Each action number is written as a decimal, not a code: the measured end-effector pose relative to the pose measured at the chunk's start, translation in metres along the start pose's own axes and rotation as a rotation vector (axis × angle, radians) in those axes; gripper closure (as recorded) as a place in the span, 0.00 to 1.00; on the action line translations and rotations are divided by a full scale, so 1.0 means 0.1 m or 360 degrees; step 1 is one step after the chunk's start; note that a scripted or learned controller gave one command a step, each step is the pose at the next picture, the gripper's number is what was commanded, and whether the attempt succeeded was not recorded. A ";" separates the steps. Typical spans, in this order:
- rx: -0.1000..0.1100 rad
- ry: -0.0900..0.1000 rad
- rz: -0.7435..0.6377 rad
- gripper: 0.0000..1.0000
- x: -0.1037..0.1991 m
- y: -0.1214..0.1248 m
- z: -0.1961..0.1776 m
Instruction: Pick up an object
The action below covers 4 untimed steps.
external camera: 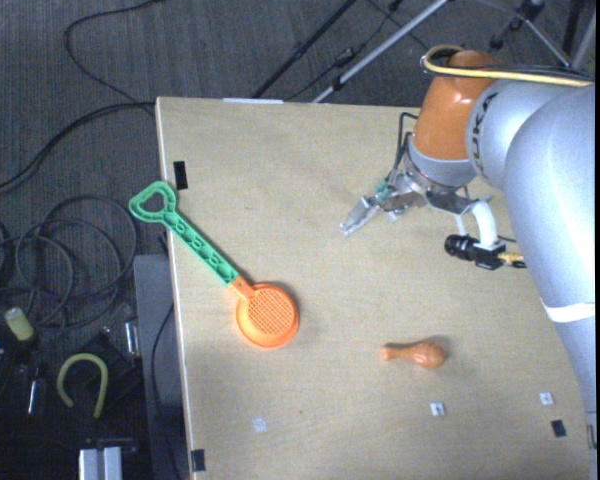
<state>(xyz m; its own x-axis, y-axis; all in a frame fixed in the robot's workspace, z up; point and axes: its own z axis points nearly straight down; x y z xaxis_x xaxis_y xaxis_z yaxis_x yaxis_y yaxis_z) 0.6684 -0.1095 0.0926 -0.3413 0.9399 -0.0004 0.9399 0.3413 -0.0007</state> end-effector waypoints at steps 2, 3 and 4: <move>-0.0002 0.0002 0.0001 0.00 0.01 0.00 -0.09; 0.0001 -0.0001 0.0438 0.00 -0.37 -0.14 0.09; -0.0001 -0.0006 0.0192 0.00 -1.08 -0.39 -0.22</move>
<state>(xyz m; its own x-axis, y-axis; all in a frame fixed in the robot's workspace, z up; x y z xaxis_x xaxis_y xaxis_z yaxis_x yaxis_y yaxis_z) 0.6685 -0.2245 0.1150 -0.2260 0.9741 -0.0045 0.9741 0.2260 0.0003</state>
